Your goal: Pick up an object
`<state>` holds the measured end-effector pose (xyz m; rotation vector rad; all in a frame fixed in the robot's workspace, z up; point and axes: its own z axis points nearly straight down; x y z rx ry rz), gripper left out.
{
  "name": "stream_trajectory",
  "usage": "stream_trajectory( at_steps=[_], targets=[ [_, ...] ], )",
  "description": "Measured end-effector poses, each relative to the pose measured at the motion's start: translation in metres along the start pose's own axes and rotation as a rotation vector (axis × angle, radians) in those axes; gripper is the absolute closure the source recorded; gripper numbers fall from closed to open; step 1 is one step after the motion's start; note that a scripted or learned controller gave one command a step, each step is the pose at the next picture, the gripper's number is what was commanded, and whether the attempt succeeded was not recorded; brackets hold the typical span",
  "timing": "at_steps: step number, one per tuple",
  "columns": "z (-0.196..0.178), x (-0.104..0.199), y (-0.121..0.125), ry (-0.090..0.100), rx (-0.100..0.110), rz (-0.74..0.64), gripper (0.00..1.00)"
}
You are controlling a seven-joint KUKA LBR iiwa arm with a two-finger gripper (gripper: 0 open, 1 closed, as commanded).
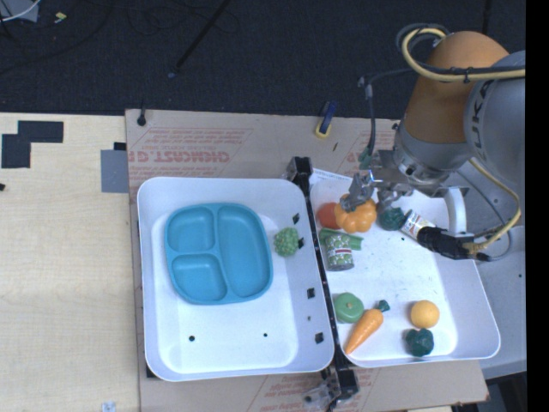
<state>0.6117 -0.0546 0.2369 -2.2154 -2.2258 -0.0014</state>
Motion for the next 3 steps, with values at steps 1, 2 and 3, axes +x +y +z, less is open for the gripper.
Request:
stream_trajectory(
  at_steps=[1, 2, 3],
  targets=[
    [0.019, 0.046, 0.020, -0.001, 0.003, 0.001, 1.00],
    [0.018, 0.059, 0.022, -0.002, 0.002, 0.003, 1.00],
    [0.020, 0.053, 0.028, -0.003, 0.002, 0.006, 1.00]
  ],
)
